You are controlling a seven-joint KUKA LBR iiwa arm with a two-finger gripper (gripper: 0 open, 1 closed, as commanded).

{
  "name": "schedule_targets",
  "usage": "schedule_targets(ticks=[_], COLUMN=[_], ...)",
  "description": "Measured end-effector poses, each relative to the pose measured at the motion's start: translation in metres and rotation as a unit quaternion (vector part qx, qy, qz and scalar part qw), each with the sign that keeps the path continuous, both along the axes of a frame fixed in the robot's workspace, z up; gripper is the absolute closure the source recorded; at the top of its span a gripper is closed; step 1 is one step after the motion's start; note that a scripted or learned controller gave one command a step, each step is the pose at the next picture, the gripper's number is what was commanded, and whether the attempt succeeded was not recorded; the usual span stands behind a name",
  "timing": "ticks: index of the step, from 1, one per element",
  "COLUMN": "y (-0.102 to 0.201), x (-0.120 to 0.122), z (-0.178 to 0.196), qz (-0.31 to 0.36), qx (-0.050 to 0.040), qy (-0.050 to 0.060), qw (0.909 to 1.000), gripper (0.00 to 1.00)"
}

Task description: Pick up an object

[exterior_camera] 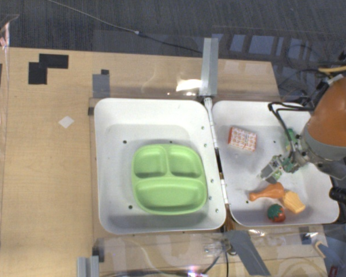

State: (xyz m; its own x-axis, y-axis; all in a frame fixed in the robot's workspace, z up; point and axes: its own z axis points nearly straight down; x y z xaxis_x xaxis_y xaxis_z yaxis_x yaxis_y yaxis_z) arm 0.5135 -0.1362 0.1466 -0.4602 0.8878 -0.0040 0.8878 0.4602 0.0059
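Observation:
The right bin (242, 206) holds a pink-and-white checked block (243, 138) near its back. Toward its front lie an orange drumstick-shaped toy (266, 193), a yellow-orange piece (293, 202) and a small red-and-green fruit (276, 213). My gripper (275, 170) reaches in from the right and hovers low over the bin's middle, just above and behind the drumstick toy. Nothing shows between its fingers. The arm's orange band (337, 119) sits above the bin's right side.
The left bin (109, 131) carries a green divided plate (169, 179) in its middle. A metal post (210, 68) stands behind the seam between the two bins. Black cables (288, 108) loop beside the arm at the right bin's back corner.

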Motion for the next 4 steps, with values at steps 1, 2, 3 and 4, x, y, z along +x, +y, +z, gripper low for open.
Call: schedule_targets(ticks=[1, 2, 3, 4], y=[-0.006, -0.006, 0.076, 0.104], x=[0.019, 0.021, 0.104, 0.123], z=[-0.051, -0.040, 0.040, 0.050], qz=[-0.001, -0.001, 0.012, -0.037], qx=[0.0003, 0.0001, 0.0005, 0.0005], qy=[0.001, -0.002, -0.001, 0.000], qw=[1.0000, 1.0000, 0.9999, 0.9993], gripper=[0.00, 1.00, 1.00, 1.00])
